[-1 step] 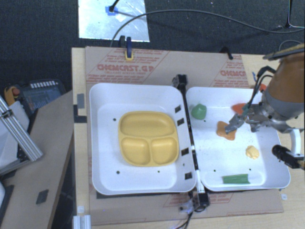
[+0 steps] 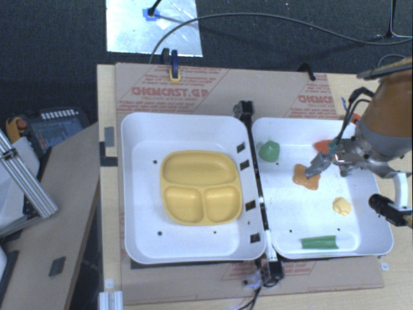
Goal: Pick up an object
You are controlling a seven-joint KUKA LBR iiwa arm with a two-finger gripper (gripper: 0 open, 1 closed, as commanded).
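Camera view looks down on the bench (image 2: 213, 86), where the left bin (image 2: 139, 173) carries a yellow divided tray (image 2: 200, 186) and the right bin (image 2: 361, 237) holds the loose pieces — a green round piece (image 2: 269, 150), an orange piece (image 2: 306, 177), a small yellow piece (image 2: 342, 206) and a green flat bar (image 2: 319, 241). The gripper (image 2: 321, 163) hangs low just beside the orange piece, probably because this is the chosen target. Whether the jaws are spread or pressed together I cannot tell — nothing is seen pinched.

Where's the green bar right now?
In the camera view, the green bar lies in the right bin by its near wall, below the small yellow piece.
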